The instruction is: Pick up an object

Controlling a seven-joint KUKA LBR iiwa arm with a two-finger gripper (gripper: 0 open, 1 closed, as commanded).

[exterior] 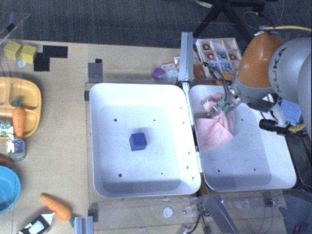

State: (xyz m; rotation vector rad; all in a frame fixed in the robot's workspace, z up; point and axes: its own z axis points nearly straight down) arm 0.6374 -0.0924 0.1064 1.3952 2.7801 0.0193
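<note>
Left edge of bench: yellow divided tray (pixel 22 94), carrot (pixel 18 122) lying in it.
Lower left: blue bowl (pixel 7 189); second carrot (pixel 57 206).
Upper left: yellow blocks (pixel 19 52); black blocks (pixel 50 55).

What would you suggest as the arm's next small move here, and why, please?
Probably a short lift straight up to test the grasp. The claw sits at the top of the pink cloth in the right bin, and the cloth appears bunched up toward it, though whether it is actually pinched is unclear.
</note>
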